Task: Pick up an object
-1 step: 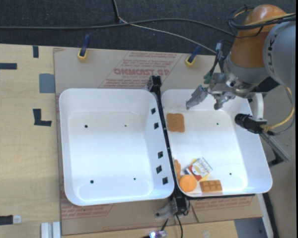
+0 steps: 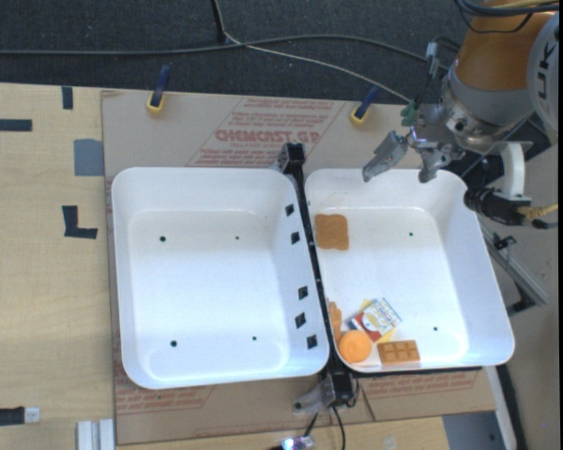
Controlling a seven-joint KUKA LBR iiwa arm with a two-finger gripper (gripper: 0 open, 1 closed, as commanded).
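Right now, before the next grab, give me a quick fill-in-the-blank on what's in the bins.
1. All the objects lie in the ____ bin in the camera view.
2. The round ball is colored ____.
3. The gripper hangs over that bin's ____ edge.
4. The brown square lies close to the ____ between the bins.

Missing words: right; orange; far; divider

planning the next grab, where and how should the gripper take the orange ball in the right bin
Come straight down on the orange ball and close across its middle. It is round and sits near the bin's front edge, with a waffle and a packet touching or nearly so, so side approaches look crowded.
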